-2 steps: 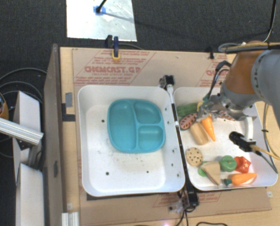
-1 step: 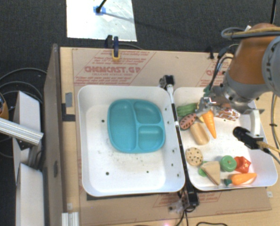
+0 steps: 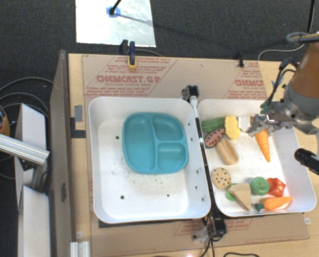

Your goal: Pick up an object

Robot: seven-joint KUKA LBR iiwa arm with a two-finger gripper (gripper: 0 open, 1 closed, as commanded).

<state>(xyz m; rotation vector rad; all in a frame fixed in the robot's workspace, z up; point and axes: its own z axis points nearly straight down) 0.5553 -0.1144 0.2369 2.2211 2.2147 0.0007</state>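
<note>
My gripper (image 3: 261,125) hangs over the back of the right bin (image 3: 304,170), below the grey and orange wrist. An orange carrot (image 3: 264,145) has its thick end right under the gripper and points toward the front. The gripper body hides where the two meet. To the left in the same bin lie a yellow corn piece (image 3: 232,127), a green pod (image 3: 213,125), a dark red-brown piece (image 3: 213,137) and a tan bread roll (image 3: 228,152).
The right bin's front holds a cookie (image 3: 221,178), a sandwich wedge (image 3: 242,196), a green round piece (image 3: 259,185), a red pepper (image 3: 277,186) and an orange piece (image 3: 277,202). A teal divided plate (image 3: 155,142) lies in the left bin (image 3: 108,197). A black clamp (image 3: 191,93) sits between the bins.
</note>
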